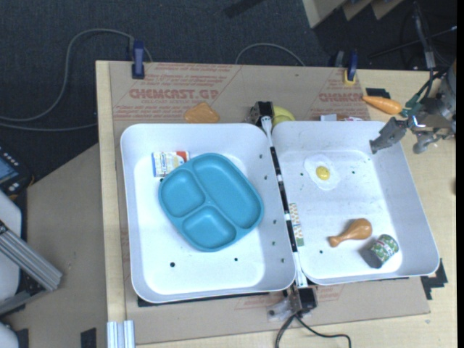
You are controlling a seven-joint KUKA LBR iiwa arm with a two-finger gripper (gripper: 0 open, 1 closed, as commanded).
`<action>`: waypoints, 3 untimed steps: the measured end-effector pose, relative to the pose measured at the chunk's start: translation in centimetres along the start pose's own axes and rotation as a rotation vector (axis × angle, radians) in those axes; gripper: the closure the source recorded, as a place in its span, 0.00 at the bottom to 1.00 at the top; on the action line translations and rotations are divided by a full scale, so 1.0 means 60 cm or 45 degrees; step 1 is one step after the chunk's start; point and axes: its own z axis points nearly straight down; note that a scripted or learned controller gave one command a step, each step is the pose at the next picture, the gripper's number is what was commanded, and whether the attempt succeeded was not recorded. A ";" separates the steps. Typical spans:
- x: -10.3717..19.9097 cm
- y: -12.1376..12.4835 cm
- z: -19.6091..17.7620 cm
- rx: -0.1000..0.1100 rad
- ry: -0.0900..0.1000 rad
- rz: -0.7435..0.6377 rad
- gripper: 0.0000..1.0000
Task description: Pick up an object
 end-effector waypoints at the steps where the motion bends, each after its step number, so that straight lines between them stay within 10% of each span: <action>1: -0.023 -0.097 0.198 0.020 0.006 0.006 0.00; 2: 0.024 -0.163 0.296 0.014 0.007 0.001 0.00; 3: 0.020 -0.156 0.270 -0.006 -0.002 0.002 1.00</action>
